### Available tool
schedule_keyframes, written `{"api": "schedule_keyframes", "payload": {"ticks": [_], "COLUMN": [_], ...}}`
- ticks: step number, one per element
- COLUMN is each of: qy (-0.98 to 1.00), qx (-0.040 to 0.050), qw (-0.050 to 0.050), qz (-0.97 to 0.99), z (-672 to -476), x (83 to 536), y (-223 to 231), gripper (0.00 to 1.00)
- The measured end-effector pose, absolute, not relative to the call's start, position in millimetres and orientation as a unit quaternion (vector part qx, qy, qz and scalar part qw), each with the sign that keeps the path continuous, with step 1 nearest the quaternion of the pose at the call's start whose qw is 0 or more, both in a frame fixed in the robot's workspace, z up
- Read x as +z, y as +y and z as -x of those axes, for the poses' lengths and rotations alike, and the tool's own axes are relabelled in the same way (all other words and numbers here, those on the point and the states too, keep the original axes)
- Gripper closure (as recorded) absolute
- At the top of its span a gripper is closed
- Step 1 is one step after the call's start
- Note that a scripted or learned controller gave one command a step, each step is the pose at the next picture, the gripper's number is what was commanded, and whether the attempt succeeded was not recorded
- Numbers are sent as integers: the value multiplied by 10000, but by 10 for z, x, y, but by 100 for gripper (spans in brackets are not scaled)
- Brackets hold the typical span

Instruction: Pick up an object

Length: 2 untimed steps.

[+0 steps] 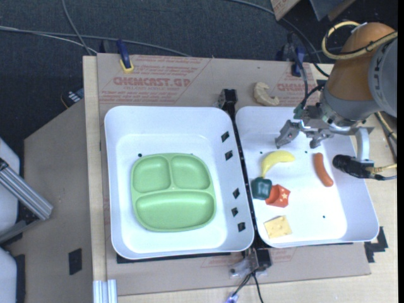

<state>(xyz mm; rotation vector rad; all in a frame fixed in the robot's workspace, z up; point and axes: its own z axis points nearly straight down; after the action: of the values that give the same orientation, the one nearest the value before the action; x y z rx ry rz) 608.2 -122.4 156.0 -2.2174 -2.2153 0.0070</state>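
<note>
My gripper (pixel 302 137) hangs over the back part of the right bin (pixel 353 229), fingers spread open with nothing between them. Just in front of it and slightly left lies a yellow banana (pixel 276 160). An orange-red sausage (pixel 323 169) lies to the gripper's front right. Nearer the bin's left wall sit a teal block (pixel 261 187) and a red piece with a yellow star (pixel 278 196), touching each other. A tan cheese-like wedge (pixel 277 226) rests near the front edge.
The left bin (pixel 120 122) holds a green divided plate (pixel 172 191). A black divider with clips (pixel 235 169) runs between the bins. A beige curved object (pixel 266 94) lies on the cardboard behind the right bin. Cables trail at the arm's right.
</note>
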Motion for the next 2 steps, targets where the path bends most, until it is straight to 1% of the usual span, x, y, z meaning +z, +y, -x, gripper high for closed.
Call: {"api": "schedule_keyframes", "payload": {"ticks": [1,2], "qy": [-7072,-7071], "qx": [16,13], "qw": [31,25], "qz": [7070,7071], "z": [-6087,-6082], "x": [1133,832], "y": [-1200,-1192], "gripper": [0,0]}}
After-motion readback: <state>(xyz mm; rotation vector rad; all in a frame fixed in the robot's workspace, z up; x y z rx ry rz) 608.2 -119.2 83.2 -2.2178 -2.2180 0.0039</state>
